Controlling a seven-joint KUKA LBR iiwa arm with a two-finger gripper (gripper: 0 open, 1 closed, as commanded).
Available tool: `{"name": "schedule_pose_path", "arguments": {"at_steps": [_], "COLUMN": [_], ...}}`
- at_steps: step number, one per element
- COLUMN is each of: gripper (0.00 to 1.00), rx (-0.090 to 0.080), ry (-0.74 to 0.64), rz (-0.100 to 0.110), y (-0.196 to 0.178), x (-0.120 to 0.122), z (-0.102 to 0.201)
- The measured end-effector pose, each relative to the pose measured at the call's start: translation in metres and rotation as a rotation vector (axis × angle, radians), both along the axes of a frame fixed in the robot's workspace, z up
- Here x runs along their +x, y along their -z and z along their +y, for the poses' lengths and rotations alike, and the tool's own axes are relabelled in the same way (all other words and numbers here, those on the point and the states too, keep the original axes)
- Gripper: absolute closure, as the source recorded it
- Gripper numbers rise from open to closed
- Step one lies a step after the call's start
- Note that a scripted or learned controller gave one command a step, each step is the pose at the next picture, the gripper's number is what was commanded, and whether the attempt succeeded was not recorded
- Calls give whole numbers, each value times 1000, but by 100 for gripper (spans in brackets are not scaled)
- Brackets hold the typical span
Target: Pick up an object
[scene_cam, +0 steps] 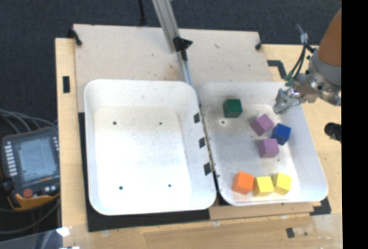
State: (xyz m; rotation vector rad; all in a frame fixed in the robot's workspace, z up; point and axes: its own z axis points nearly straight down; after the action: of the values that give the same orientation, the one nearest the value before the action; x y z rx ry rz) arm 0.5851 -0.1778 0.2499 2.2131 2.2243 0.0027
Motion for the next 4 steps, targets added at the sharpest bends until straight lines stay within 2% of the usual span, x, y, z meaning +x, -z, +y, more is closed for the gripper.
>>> {"name": "schedule_pose_path", "arguments": {"at_steps": [1, 3, 4], "gripper": [100, 100, 100], "rx": [2, 4, 3], "ry": [-1, -3, -1], "rz": [4, 3, 5], "y": [12, -2, 1], "x": [-13, -40, -54], "z": [50, 160, 200]}}
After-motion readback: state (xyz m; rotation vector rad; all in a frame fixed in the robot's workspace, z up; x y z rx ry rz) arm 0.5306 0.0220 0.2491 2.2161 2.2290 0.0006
